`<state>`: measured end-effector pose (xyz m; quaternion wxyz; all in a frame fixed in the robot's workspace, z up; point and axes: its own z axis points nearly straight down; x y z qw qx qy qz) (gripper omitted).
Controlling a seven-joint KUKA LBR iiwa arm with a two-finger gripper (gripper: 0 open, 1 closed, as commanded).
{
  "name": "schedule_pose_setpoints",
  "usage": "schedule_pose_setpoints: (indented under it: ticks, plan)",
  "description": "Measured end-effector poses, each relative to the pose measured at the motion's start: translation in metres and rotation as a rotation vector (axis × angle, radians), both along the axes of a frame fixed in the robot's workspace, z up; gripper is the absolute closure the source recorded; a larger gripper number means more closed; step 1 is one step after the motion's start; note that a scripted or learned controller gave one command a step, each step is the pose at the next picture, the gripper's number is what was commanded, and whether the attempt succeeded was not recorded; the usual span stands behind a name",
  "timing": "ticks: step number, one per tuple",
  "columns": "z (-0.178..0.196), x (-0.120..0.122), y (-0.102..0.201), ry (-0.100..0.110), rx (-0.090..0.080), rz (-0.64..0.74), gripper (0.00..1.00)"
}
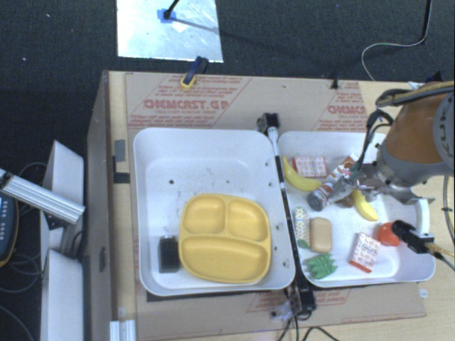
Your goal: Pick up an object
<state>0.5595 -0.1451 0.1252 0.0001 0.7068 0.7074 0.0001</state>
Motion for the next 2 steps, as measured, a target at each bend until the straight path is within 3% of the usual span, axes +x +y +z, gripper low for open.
schedule_pose_setpoints:
  ticks: [1, 2]
  plan:
    - [-0.041, 0.058, -0.031, -0.002, -0.001, 0.001, 0.00]
    - [-0.041, 0.043, -0.026, -0.002, 0.000, 0.000, 0.00]
